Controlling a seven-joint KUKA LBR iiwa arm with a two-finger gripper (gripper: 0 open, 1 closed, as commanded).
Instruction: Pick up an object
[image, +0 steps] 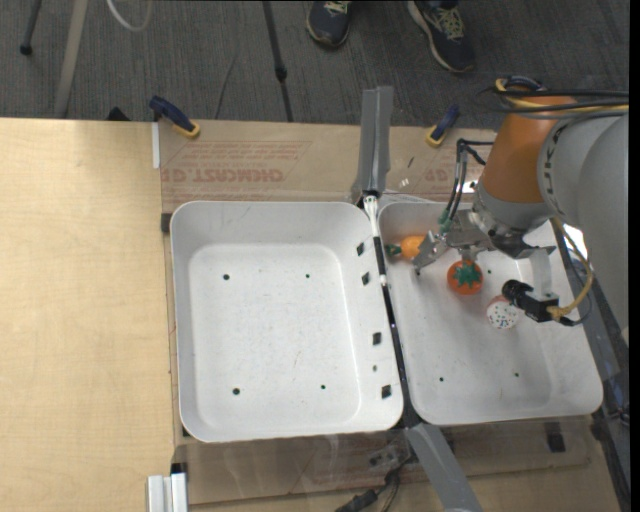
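Premises: robotics lab. Evidence: plywood tabletop carrying two white bins, cardboard sheet held by spring clamps, grey office carpet, tripod legs, and a bystander's shoes.

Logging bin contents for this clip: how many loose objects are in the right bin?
3. An orange-yellow piece near the bin's upper left, an orange-red ball in the upper middle, and a white speckled ball to its lower right. The arm may hide more.
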